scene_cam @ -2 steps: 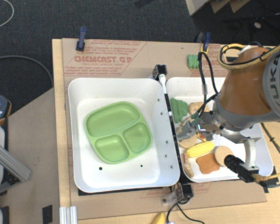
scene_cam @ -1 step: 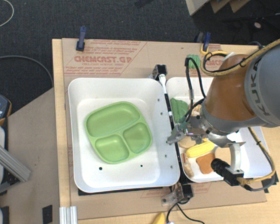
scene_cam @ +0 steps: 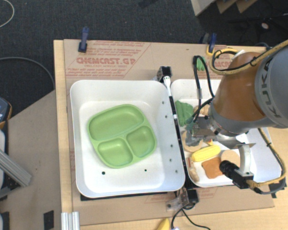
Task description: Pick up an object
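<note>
gripper [scene_cam: 196,132] low over yellow object [scene_cam: 206,153]

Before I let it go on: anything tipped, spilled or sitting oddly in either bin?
Nothing looks spilled or damaged. The green divided tray lies flat in the left bin, turned at an angle to its walls. In the right bin, a yellow piece, an orange-brown piece and a green item crowd its left side, partly hidden beneath the arm.

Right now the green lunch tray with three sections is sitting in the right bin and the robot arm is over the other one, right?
Not quite. The camera view shows the green lunch tray with three sections sitting in the left bin, not the right one. The robot arm is over the other one, the right bin.
</note>
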Controlling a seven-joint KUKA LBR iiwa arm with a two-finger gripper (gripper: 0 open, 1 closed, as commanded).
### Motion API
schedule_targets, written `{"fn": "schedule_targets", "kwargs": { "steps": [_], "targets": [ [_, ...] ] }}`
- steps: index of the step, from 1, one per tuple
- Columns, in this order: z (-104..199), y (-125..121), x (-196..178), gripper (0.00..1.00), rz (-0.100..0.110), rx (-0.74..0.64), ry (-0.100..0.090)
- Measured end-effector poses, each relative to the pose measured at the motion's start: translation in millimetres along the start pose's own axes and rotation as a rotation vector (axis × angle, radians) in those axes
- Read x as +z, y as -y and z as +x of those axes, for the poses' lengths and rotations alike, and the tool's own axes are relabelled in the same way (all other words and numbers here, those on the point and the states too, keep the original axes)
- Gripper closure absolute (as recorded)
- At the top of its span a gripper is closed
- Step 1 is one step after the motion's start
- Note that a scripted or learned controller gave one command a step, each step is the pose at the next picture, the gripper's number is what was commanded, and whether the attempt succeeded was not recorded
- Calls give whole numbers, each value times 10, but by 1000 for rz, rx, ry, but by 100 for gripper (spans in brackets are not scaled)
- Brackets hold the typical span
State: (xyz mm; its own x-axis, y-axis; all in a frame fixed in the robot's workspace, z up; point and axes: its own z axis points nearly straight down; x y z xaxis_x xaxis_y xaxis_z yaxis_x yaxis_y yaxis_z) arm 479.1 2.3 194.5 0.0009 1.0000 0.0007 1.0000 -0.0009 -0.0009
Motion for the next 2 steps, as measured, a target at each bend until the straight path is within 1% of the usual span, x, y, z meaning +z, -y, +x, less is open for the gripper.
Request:
{"fn": "schedule_targets", "kwargs": {
  "steps": [1,2],
  "targets": [
    [839,-2,-481,100,-3,-2,0],
    [825,-12,-1954,100,-17,-4,-3]
  ]
}}
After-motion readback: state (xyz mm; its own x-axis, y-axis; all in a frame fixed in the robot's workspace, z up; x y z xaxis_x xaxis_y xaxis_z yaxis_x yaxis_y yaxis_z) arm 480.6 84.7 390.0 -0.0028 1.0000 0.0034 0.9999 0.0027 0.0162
